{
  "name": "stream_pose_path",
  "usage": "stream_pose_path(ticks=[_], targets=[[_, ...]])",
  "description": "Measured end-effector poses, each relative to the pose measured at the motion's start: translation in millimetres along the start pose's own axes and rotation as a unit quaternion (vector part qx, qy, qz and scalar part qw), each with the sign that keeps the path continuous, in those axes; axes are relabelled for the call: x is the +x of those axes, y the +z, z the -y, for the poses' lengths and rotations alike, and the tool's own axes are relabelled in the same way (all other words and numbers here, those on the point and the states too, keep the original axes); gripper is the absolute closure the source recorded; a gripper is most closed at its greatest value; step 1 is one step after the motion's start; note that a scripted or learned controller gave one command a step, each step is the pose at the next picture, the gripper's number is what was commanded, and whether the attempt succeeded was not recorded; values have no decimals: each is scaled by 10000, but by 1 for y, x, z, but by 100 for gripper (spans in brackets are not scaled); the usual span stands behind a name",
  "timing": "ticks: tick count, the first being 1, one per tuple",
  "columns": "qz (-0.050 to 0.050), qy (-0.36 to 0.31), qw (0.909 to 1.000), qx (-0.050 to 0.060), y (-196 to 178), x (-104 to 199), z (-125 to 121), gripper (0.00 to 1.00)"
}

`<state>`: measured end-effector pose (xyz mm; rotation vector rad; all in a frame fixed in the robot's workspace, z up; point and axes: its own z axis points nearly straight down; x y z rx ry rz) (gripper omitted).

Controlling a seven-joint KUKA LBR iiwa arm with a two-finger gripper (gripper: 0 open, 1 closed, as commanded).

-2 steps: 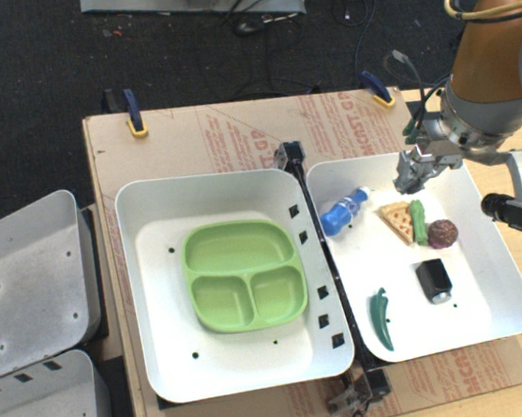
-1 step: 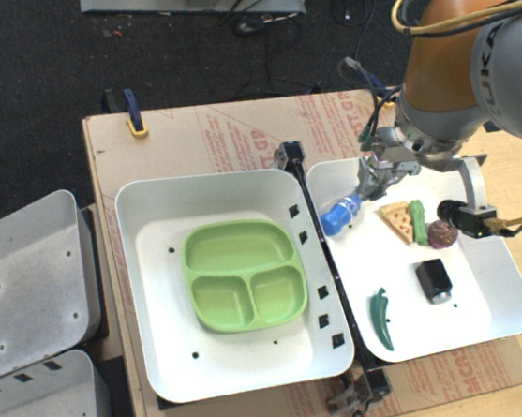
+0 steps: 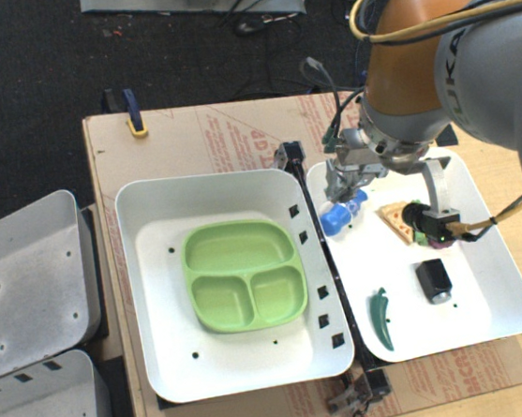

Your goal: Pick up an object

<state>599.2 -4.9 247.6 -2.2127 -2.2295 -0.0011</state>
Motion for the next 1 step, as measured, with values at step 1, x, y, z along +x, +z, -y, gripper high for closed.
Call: stream_pose_path(ticks=[1], targets=[[-1,-1,10000,-3,-3,57,0,100]])
